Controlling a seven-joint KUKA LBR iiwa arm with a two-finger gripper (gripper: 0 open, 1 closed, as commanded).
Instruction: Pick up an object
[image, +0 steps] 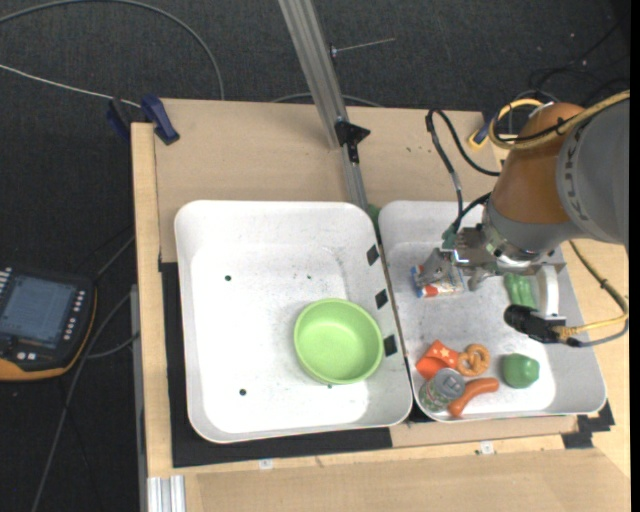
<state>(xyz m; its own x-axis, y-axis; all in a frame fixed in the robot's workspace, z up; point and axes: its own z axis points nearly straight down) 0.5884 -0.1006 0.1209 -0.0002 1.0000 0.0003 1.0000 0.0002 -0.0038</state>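
Observation:
My gripper (440, 272) hangs low over the upper left part of the right bin (592, 388). A small white tube with a red end (434, 291) lies right beneath it, touching or nearly touching. Near the bin's front lie an orange toy (438, 356), a pretzel (475, 357), a green ball-like fruit (519, 370), a red sausage (473, 393) and a clear round cup (441, 387). A green object (520, 291) lies partly under the wrist.
The left bin (250, 260) holds a light green bowl (338, 341) at its front right. A slanted metal pole (322, 85) rises behind the bins. A black and yellow cable (545, 325) trails over the right bin. A hand pendant (40, 320) sits off the bench, left.

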